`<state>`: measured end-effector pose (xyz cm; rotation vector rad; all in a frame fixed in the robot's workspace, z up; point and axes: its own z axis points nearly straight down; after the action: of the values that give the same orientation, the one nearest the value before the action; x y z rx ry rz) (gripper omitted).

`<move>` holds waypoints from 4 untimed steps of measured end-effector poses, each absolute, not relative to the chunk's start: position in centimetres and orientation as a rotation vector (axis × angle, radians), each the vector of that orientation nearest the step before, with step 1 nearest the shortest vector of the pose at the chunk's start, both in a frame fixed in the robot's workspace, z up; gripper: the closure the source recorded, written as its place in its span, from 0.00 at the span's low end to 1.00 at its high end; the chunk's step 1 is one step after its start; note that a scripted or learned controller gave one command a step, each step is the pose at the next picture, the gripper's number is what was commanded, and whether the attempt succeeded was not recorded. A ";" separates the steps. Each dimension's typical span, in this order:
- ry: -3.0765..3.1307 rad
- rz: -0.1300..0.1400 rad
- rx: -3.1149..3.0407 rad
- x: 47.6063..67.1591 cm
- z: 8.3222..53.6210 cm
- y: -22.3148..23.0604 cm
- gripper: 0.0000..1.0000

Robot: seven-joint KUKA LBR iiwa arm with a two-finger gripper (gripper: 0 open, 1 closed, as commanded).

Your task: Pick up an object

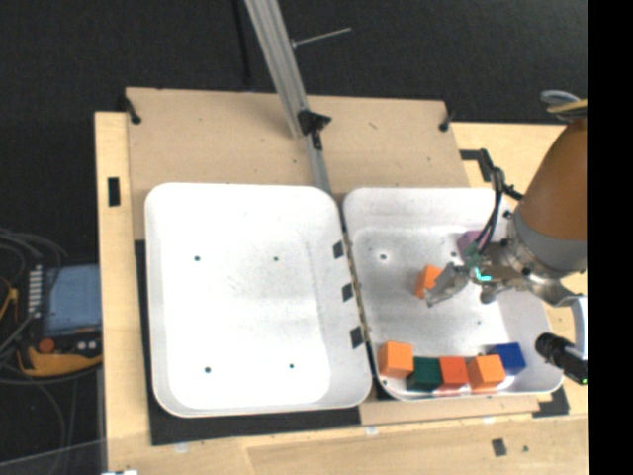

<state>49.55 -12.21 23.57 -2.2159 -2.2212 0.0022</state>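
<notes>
Orange block (427, 281), partly hidden by pincer (441, 287)

Blocks in the right-hand bin

A small orange block (427, 280) sits tilted near the bin's middle. Along the near wall runs a row: an orange block (398, 357), a dark green one (426, 372), two more orange (454, 369) (487, 369), then a blue one (509, 356) at the right end.

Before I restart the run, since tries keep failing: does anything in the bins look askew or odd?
One small orange block sits tilted in the middle of the right bin, right at the gripper. The other blocks are bunched along that bin's near wall. Nothing looks spilled or damaged.
</notes>
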 end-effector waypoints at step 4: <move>-2.220 0.000 -2.228 49.1 9.8 -12.5 0.00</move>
<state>49.07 -12.45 9.75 -2.2284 -2.2203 -0.0001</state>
